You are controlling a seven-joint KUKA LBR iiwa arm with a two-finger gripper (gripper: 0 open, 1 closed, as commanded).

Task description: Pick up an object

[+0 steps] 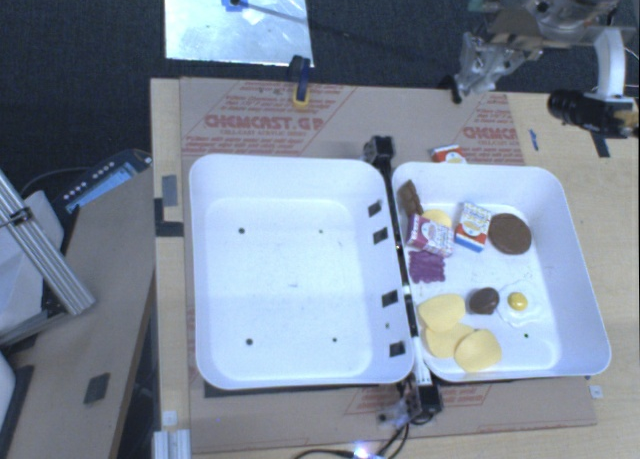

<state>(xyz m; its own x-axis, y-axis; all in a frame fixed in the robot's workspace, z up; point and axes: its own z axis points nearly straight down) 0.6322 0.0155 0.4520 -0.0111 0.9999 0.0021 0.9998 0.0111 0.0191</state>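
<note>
Above the right white plastic bin, the grey metal gripper hung with unreadable jaw state, and the crowded yellow round chips could cause a failed grasp.

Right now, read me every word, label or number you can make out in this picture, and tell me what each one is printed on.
"CHEMCAST GP" in red, seen upside down, on the brown board under the bins.
The same red print repeats near the board's right side, cut off and too partial to read.
The red and white packets in the right bin carry print too small to read.
</note>
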